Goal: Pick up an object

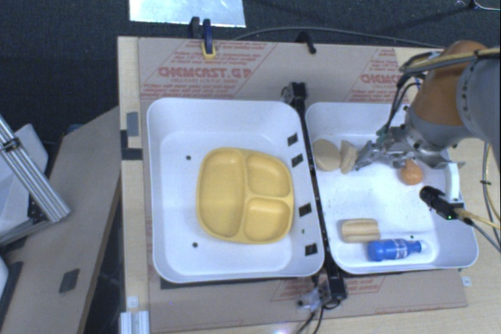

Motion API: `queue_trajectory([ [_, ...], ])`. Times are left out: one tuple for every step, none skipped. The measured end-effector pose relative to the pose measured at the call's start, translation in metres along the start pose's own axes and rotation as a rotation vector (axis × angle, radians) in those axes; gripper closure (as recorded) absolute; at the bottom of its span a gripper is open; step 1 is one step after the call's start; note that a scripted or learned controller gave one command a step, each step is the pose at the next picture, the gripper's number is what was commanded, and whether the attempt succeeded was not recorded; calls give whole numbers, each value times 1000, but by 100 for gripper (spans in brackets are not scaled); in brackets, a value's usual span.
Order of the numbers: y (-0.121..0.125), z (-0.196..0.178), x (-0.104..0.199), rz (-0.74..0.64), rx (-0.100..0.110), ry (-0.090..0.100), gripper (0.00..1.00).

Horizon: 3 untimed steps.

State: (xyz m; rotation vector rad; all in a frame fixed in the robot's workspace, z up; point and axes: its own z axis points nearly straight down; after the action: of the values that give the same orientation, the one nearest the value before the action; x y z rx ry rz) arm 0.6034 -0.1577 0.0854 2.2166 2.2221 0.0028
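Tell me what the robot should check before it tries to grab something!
1. Things to grab in the right bin: ok. A blue bottle, a tan block, an orange ball and a pale round piece lie there.
2. Hand over that bin: ok, low beside the pale round piece.
3. Hand free of cargo: cannot tell.
4. Bottle lying flat, apart from the block: ok.
5. Yellow tray out of the way in the left bin: ok.
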Motion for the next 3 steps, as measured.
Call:
queue_trajectory([
  [0, -11, 0, 0, -2, 0, 100],
  [5, -74, 5, -2, -4, 0, 100],
  [7, -119, 0, -2, -4, -1, 100],
])
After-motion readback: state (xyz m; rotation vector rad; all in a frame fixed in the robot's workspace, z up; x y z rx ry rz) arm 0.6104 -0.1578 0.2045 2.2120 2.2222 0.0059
